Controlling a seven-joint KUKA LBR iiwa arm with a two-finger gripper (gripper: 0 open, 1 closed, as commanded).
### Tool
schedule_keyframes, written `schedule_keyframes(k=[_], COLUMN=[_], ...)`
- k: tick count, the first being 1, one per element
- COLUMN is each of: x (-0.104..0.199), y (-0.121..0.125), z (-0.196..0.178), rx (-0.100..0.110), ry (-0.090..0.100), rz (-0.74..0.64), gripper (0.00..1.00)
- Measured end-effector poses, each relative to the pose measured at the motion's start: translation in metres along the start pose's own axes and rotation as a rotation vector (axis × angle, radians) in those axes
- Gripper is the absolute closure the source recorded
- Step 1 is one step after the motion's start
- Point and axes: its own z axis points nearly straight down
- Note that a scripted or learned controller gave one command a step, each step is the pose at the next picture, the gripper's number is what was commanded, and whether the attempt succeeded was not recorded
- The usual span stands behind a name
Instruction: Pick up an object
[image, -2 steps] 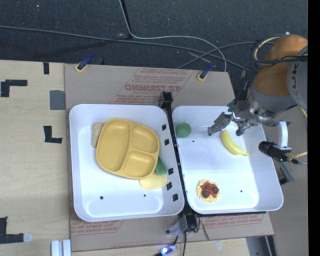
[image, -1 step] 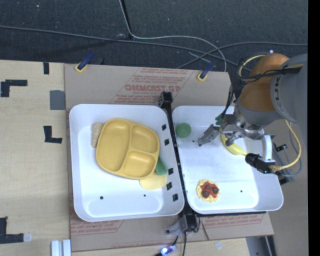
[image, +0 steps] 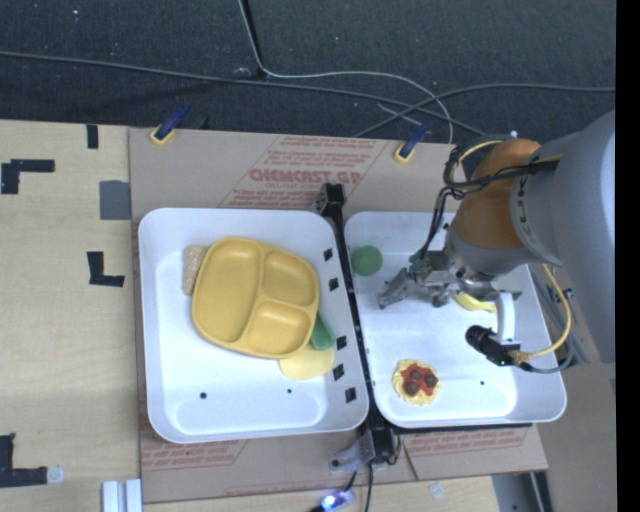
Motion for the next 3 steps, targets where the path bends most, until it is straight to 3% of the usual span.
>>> schedule_keyframes(k=[1, 3], x=[0.0, 0.01], y=[0.001, 0.006], z=[-0.014, -0.123], rx=[-0.001, -0.006], ry=[0.0, 0.002], rz=[-0.001, 0.0], gripper=[1.0, 1.0])
